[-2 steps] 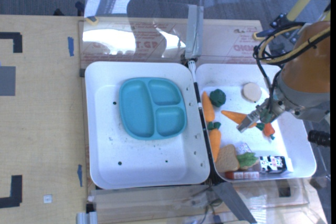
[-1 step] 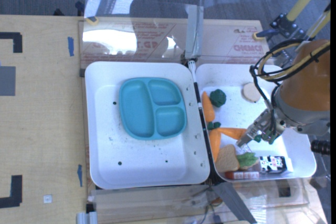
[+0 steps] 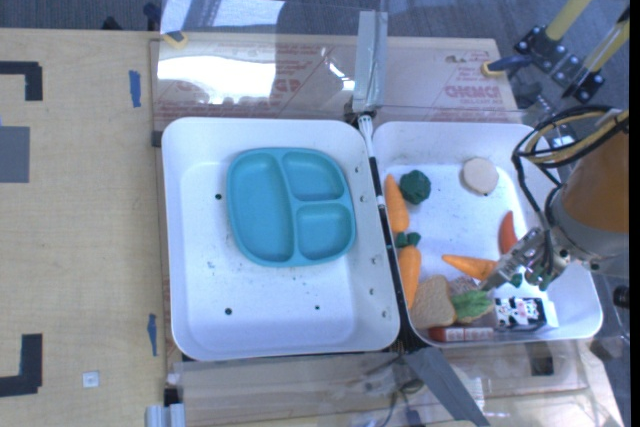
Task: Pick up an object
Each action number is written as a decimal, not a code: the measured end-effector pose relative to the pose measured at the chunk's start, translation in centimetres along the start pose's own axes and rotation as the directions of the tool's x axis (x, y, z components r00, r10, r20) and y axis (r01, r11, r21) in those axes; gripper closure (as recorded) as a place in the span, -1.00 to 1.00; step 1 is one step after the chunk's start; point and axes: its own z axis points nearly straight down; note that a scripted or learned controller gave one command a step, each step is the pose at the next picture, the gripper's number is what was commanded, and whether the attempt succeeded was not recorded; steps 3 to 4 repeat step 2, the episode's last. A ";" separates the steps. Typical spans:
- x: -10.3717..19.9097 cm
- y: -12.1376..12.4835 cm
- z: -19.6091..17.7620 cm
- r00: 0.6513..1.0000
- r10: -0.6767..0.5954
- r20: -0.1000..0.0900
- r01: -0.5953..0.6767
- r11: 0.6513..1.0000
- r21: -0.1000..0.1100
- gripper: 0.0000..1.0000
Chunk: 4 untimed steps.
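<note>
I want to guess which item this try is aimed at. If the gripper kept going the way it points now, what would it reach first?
Probably the green leafy piece, lying just ahead of the gripper beside the bread slice. Depth is unclear, so the small orange carrot close by could be touched instead.

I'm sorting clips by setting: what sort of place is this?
Most likely a robot test bench in a lab, not a kitchen. Two white bins sit side by side on a wooden bench; one holds a teal divided plate, the other toy food such as carrots, with the pincer low over it.
</note>
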 end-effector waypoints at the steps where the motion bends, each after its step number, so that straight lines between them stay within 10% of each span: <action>1: 2.5 15.5 -6.3 1.000 0.009 0.007 -0.009 1.000 -0.013 1.00; 2: 8.1 19.3 -6.0 0.910 0.415 0.003 -0.414 0.910 -0.007 1.00; 4: 8.1 19.3 -6.0 0.910 0.415 0.003 -0.414 0.910 -0.007 1.00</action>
